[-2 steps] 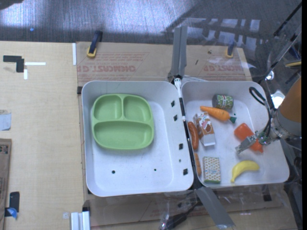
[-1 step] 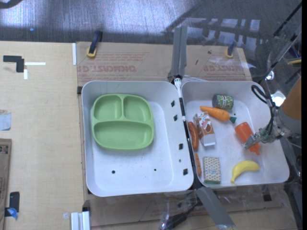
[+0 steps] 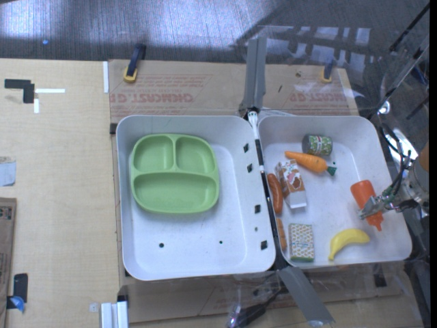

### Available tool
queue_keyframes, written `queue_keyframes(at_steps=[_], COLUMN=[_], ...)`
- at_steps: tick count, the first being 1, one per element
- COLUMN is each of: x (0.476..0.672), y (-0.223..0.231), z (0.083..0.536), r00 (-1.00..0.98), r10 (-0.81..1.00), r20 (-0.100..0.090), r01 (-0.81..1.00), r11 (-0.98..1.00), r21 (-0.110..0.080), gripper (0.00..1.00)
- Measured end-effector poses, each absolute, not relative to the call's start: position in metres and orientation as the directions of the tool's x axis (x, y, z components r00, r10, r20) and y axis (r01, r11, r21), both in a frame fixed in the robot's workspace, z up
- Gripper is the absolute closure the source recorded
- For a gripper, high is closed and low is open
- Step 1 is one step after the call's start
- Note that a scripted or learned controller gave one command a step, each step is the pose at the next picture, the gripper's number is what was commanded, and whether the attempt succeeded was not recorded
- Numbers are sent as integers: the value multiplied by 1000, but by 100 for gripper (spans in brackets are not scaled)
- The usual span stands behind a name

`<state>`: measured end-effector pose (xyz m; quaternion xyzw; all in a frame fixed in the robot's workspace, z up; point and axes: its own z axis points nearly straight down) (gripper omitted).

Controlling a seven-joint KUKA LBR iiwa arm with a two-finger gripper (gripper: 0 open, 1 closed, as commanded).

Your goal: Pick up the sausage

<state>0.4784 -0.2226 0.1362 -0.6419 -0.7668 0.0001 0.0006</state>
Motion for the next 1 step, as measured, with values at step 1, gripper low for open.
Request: queue_keyframes(at_steps=[1], x=[479], y=[-135], z=[277], r00=[-80], r10=[997], r20=[-1], r01=[997], r11=[80], r21=[-1], gripper=[100])
